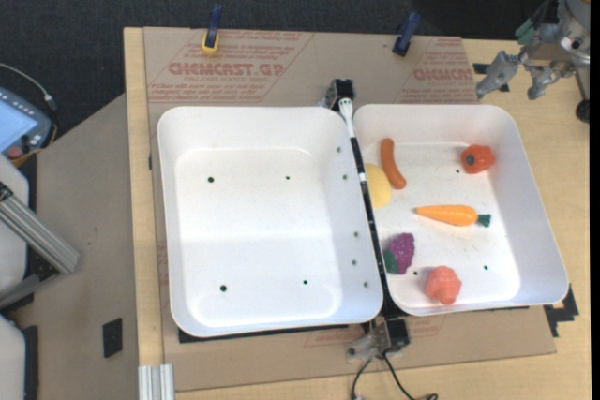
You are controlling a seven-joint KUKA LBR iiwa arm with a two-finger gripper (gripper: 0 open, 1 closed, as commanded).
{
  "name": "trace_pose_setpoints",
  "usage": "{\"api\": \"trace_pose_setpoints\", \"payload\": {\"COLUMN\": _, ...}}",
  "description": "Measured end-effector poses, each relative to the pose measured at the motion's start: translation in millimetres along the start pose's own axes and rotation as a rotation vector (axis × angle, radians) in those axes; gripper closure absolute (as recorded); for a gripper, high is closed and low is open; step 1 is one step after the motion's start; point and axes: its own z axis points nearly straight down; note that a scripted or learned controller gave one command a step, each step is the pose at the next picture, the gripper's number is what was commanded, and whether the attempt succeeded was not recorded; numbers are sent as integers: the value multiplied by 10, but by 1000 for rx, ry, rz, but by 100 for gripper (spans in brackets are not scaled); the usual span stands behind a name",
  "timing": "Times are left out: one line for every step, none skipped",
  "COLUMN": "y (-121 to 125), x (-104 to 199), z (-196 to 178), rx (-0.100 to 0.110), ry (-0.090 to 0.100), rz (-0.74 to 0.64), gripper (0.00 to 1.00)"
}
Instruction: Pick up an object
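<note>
Two glossy white plastic bins, left [248, 220] and right [525, 201], side by side on a brown cardboard sheet [281, 56] printed in red. In the right bin: smooth orange carrot [448, 215] with green tip, slim curved sausage [392, 163], pale yellow rounded piece [377, 185] against the left wall, knobbly purple grapes [400, 252], bumpy pink lump [442, 284] near, red tomato [476, 158] far right. Gripper [517, 78] of grey metal beyond the right bin's far right corner, fingers splayed apart, gripping nothing. Dark carpet beyond.
</note>
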Motion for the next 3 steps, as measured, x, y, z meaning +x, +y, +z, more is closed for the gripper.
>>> {"api": "trace_pose_setpoints", "payload": {"y": -20, "x": 28, "z": -93, "rx": 4, "ry": 2, "rz": -2, "gripper": 100}}
{"api": "trace_pose_setpoints", "payload": {"y": -191, "x": -224, "z": -917, "rx": -1, "ry": 0, "rz": 1, "gripper": 100}}
{"api": "trace_pose_setpoints", "payload": {"y": -509, "x": -54, "z": -1590, "rx": -1, "ry": 2, "rz": -2, "gripper": 100}}
